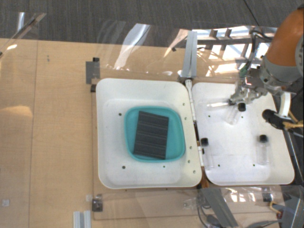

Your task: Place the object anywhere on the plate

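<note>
**Dark object lying on the teal plate, arm over the other bin**

A wooden desk is carrying two shallow white bins side by side. In the left bin a teal plate is sitting, and a dark, ribbed rectangular object is lying flat on it, well inside the rim. The grey and orange arm is reaching in from the right, and its gripper is hanging over the upper part of the right bin, well apart from the plate. Whether it is open or closed cannot be told. Judging from this, the placing appears to be done, with nothing obvious remaining.
</note>
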Motion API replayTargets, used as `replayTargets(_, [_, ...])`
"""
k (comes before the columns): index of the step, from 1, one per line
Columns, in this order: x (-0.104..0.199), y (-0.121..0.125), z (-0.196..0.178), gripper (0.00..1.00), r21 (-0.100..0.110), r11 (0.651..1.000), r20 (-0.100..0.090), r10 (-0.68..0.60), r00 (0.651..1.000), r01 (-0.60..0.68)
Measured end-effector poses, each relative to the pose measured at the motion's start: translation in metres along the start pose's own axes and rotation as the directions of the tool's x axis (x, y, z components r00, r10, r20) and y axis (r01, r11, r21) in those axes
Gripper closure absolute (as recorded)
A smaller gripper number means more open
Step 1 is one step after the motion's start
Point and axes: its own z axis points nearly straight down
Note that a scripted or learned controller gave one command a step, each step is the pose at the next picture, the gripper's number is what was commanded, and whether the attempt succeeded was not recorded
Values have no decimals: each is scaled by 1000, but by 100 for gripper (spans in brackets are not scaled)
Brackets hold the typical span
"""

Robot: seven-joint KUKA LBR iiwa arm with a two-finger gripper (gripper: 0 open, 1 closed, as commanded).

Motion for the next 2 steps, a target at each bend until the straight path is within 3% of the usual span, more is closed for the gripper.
replayTargets(1, [36,-38,120,100,-3,998,-3,64,998,-64])
replayTargets(2, [102,15,21,100,0,995,-2,103,995,-103])
